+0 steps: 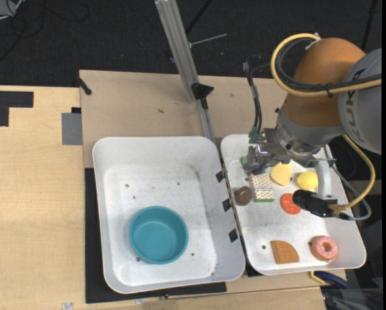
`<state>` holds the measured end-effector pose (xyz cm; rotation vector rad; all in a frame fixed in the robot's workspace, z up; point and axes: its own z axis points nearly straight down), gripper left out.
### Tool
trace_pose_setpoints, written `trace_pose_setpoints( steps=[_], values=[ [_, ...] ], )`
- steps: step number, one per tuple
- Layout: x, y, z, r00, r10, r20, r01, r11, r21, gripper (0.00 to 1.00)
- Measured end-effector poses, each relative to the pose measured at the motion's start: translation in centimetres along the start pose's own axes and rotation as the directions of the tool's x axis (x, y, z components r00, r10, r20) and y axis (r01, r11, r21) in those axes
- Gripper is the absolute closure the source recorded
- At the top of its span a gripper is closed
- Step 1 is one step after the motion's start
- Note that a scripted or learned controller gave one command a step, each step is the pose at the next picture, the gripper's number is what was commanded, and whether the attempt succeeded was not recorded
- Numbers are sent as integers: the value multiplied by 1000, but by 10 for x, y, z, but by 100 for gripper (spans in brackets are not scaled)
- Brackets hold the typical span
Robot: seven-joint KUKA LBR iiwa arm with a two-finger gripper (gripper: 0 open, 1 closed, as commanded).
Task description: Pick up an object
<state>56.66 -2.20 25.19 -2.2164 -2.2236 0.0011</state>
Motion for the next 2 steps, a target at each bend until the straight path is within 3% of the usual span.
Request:
trace_pose_setpoints(
  steps=[1, 2],
  values=[
    [48, -24, -3, 1000, 0, 1, 0, 1000, -2, 100],
    [97, -41, 17, 1000, 0, 1, 0, 1000, 1, 100]
  ],
)
